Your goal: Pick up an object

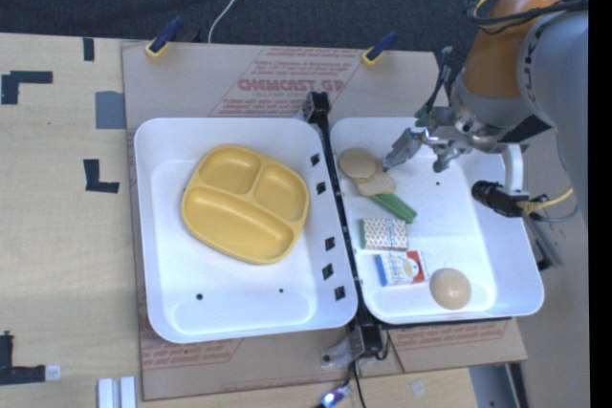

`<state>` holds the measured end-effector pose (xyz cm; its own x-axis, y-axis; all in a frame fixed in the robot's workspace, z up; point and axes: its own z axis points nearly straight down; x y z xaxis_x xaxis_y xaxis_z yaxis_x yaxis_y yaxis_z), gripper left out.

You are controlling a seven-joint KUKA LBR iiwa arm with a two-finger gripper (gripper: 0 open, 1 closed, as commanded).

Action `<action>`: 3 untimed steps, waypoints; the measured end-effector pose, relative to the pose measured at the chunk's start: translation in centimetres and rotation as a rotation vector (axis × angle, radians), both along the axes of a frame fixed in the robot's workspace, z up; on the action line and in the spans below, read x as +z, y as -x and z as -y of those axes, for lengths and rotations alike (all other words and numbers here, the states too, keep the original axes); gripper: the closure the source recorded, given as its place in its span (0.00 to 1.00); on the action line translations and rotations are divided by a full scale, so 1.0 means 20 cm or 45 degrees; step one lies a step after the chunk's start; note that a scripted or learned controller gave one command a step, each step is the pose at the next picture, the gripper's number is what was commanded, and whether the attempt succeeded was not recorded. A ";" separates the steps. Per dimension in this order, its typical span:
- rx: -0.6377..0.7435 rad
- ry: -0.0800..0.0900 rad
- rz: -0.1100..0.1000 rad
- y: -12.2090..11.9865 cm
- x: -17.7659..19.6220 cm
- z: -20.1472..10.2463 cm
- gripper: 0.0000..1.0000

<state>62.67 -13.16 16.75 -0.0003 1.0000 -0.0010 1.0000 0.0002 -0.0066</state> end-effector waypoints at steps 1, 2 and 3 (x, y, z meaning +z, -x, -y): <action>0.000 0.000 -0.001 0.01 -0.32 0.02 0.00; 0.001 -0.002 0.011 0.00 -0.40 0.02 0.00; 0.006 -0.007 0.027 -0.02 -0.32 0.00 1.00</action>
